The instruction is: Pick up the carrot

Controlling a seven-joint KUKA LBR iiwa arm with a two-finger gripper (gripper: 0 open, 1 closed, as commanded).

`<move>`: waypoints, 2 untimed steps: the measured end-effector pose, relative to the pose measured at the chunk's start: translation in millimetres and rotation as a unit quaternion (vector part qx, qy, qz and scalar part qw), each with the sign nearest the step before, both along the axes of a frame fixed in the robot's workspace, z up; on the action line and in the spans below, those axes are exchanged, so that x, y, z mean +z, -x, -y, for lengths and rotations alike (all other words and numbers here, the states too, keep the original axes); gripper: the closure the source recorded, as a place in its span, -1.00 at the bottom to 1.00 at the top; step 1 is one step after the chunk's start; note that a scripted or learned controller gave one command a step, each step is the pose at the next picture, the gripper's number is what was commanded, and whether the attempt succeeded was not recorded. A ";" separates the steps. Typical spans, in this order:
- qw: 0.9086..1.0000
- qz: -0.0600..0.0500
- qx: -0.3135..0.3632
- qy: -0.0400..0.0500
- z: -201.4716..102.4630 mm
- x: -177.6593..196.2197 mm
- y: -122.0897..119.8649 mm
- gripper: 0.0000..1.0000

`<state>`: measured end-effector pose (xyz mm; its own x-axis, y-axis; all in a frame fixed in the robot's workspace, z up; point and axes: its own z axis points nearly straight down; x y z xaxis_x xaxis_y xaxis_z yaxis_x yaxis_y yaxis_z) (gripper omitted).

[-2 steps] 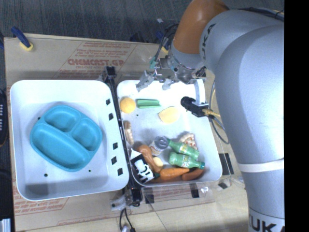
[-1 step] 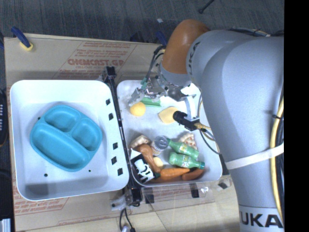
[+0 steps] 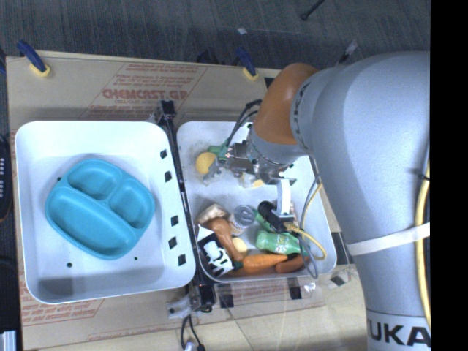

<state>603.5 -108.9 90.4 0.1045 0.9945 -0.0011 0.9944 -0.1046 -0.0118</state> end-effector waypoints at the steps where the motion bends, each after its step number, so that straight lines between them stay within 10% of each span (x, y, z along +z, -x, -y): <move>1: 0.995 0.005 0.100 -0.001 35.4 1.8 105.2 -1.00; 2: 0.978 0.005 0.210 -0.001 73.4 41.0 126.4 -1.00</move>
<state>477.1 -182.2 131.5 -0.3128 0.9498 -0.0007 0.9498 0.3128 -0.0025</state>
